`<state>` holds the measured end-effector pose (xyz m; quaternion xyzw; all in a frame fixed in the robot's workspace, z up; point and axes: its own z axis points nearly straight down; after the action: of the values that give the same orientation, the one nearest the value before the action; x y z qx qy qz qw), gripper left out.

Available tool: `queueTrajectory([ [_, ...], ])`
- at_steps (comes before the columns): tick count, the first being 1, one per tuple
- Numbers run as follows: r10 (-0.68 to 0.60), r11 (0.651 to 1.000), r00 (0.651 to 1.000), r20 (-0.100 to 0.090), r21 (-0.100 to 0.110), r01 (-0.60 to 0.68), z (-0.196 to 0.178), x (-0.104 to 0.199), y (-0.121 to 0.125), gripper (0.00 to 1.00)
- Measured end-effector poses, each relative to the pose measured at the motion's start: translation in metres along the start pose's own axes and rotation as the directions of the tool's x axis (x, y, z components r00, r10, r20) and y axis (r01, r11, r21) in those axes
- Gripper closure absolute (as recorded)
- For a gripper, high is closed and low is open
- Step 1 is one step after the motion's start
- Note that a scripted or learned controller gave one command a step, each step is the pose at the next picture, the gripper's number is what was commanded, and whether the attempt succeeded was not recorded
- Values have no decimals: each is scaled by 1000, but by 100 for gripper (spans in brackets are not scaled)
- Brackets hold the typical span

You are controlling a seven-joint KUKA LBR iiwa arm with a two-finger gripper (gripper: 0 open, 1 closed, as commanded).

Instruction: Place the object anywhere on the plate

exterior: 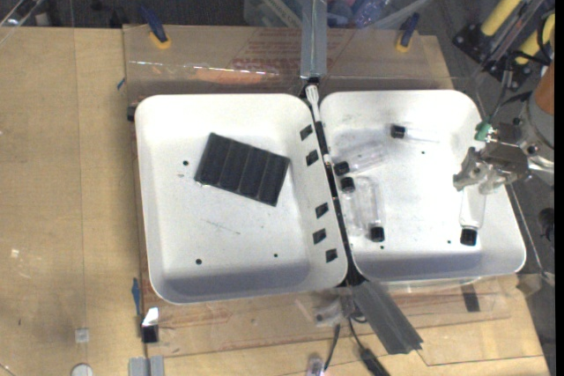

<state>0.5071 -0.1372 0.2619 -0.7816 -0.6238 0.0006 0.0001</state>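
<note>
Camera view looks down at a slant on two shallow white bins side by side on a wooden bench. The left white bin (167, 269) holds one thing — a flat, dark, ribbed rectangular plate (242, 169), lying askew near the bin's middle, well apart from every wall. As the task's target it sits open and unobstructed, easy to reach from above.

The right white bin (441, 260) holds several clear plastic tubes with black caps: one capped tube near the top (398, 132), a pair close to the divider (357, 161), a longer tube lower down with its cap toward the front (370, 216), and one near the right wall (468, 224). They lie scattered and well apart, which leaves each a separate target for a pick.

The metal two-finger gripper (480, 176) reaches in from the right and hangs over the right bin's right side, just above the tube by the right wall — probably lining up on it. Its fingers blur into bracket and bin at this angle, so I cannot tell whether they are apart or together, and nothing is plainly between them.

None of the tubes is on the plate yet; the placing is not begun.
</note>
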Motion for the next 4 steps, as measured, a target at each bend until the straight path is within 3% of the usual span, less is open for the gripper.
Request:
queueTrajectory([
  [1,215,977,977,1,0,-215,-45,-14,-23,100],
  [2,449,893,893,1,1,-449,-67,-50,-17,100],
  [3,459,888,888,1,0,-459,-77,-78,-10,100],
  [4,420,908,908,0,3,-420,-74,-81,-10,100],
])
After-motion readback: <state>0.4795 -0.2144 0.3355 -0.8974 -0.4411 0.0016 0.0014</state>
